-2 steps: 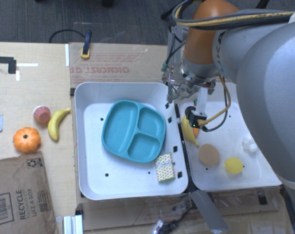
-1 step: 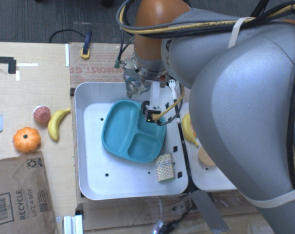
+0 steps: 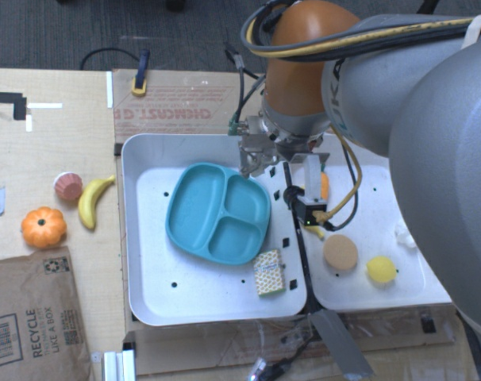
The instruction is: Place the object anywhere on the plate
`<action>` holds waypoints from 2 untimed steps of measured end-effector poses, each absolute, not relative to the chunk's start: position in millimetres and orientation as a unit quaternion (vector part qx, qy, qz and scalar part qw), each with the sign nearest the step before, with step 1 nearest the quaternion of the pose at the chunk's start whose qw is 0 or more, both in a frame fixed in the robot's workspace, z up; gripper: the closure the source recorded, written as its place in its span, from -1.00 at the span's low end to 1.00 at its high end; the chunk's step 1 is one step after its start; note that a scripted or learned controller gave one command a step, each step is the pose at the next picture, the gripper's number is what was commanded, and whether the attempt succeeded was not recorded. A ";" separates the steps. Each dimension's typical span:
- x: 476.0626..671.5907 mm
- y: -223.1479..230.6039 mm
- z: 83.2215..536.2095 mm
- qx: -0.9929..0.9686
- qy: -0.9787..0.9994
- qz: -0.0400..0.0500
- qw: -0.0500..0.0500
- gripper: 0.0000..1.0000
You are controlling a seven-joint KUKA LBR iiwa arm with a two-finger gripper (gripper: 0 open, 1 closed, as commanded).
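We count two white bins, the left bin bearing one blue plate and one packet, the right bin one tan disc and one lemon, with one gripper above the plate's rim, finger state untellable.

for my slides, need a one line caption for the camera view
KUKA arm's gripper hovers at the far edge of a teal divided plate in the left bin, sponge beside it.
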State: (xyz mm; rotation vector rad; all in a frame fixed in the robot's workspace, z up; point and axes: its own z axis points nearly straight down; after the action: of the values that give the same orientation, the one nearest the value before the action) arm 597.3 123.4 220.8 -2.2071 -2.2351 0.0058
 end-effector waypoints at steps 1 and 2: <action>547.5 37.5 265.6 -0.765 -0.643 0.002 0.000 1.00; 609.8 30.3 233.2 -0.819 -0.574 0.002 0.000 1.00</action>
State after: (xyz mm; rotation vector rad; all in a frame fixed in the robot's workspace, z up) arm 609.8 30.3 233.2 -2.5731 -1.8031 0.0060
